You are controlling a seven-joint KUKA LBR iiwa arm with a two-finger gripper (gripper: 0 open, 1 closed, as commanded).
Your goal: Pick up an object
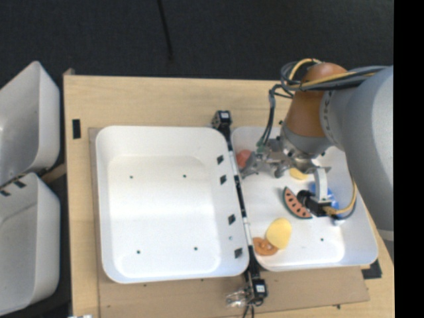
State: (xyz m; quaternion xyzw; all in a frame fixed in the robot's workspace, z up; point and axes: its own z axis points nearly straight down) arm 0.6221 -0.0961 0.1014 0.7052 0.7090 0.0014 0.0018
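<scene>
While bent low, pincer (286, 167) over right bin (331, 254)

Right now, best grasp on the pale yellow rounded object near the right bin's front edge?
Likely from straight above, fingers across the narrower middle of the pale yellow rounded object. An orange piece touches its lower-left side and the right bin's wall is close there, so close the fingers along the clearer upper-left-to-lower-right line.

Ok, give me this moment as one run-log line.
arm: over right bin | tool: low near back | yellow piece, orange piece: front | watermelon slice: middle | left bin: white
</scene>
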